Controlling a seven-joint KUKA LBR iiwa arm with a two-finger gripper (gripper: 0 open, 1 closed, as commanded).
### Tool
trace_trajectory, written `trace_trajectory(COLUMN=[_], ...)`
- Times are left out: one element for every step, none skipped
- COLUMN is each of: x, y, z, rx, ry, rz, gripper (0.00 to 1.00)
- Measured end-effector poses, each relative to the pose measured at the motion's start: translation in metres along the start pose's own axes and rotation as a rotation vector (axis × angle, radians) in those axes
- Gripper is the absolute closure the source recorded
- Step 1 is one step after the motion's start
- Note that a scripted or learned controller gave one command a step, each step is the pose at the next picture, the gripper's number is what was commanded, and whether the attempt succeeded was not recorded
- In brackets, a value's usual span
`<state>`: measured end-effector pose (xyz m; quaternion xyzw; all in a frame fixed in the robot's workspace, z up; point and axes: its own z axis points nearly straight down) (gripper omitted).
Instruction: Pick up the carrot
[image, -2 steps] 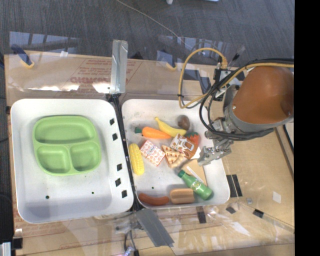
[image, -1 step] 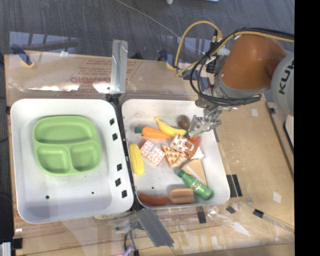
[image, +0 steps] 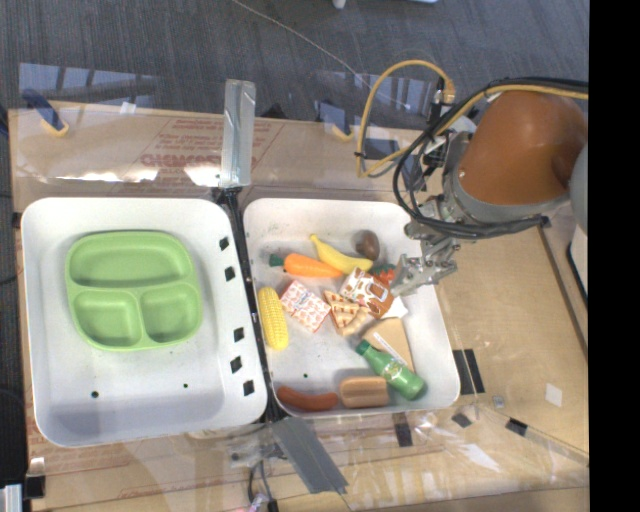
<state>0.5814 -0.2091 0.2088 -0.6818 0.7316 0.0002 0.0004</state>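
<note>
The carrot (image: 311, 266) lies in the right bin (image: 432, 345), far-left of the pile, touching the banana (image: 340, 256). The gripper (image: 425, 270) hovers right of it; whether its jaws are spread, I cannot tell. Best approach: descend across the carrot's width, clear of the banana.

Carrot (image: 312, 266) lies near the right bin's (image: 432, 372) far edge, touching the banana (image: 340, 256). Gripper (image: 425, 270) hangs above that bin's right edge.
</note>
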Motion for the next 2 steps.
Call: trace_trajectory(x=[-0.0008, -0.0030], y=[-0.0006, -0.0072], z=[-0.0471, -0.0475], rx=[0.003, 0.003], ry=[0.000, 0.000], rz=[-0.109, -0.150], gripper=[1.00, 1.00])
